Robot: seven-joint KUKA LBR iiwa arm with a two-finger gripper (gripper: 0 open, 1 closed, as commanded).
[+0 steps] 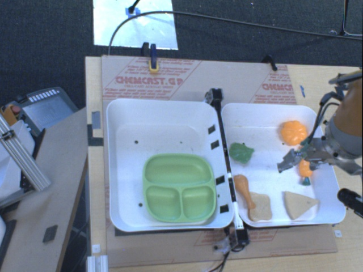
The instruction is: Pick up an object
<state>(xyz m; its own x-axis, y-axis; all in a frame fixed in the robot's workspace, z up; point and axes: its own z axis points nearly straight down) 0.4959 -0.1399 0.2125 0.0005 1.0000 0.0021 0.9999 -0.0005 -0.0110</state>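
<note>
The right bin [266,113] holds several toy foods. An orange fruit [293,132] lies at its far right, and a green leafy piece [241,152] sits near the left wall. Along the front are a brown drumstick [244,187], a tan bread slice [260,206] and a pale wedge [298,204]. A small orange piece with a teal tip [305,170] lies by the right wall. My gripper [292,158] hangs low over the right side of this bin, just below the orange fruit and right beside the small orange piece. The arm [346,129] comes in from the right edge.
A green divided plate [180,187] lies in the left bin [136,123]. Black clips line the wall between the bins [221,152]. A cardboard sheet [187,78] lies under both bins. A grey device [48,109] and a metal rail [22,157] stand at the left.
</note>
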